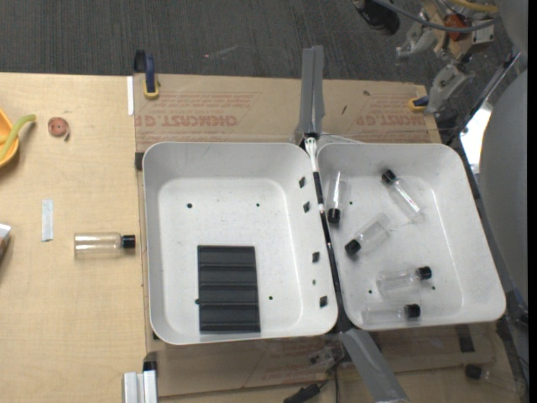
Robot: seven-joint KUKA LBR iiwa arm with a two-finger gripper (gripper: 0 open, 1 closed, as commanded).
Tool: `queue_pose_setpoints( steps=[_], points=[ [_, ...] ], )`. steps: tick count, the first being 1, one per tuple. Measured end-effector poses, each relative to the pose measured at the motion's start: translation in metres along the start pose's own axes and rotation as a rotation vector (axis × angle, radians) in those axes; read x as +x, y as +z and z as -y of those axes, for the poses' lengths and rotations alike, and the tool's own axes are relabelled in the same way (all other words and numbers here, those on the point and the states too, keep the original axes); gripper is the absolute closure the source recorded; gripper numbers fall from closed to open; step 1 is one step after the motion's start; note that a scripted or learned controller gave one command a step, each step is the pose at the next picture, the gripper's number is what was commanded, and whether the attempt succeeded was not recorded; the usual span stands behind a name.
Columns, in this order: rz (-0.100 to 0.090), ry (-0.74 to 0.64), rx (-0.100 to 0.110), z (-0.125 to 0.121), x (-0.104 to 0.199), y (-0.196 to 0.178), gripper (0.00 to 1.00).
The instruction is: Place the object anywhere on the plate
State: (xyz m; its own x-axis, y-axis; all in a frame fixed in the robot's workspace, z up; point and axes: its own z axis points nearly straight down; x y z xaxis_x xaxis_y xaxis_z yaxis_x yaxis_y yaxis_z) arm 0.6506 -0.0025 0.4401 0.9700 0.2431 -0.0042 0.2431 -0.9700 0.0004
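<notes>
Gripper [443, 36] is hanging at the top right, above and behind the right bin [470, 187], amid cables, too cluttered to read its state. Five clear vials with black caps [401, 193] are lying scattered in the right bin, while the black ridged plate [227, 289] is sitting in the left bin [168, 225].

Bright, even overhead light; sharp focus
</notes>
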Motion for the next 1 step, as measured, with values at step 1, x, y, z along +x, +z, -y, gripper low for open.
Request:
queue_pose_setpoints(
  steps=[1],
  points=[
    [0.002, 0.046, 0.0, -0.1054, -0.0266, 0.0007, 0.0]
  ],
)
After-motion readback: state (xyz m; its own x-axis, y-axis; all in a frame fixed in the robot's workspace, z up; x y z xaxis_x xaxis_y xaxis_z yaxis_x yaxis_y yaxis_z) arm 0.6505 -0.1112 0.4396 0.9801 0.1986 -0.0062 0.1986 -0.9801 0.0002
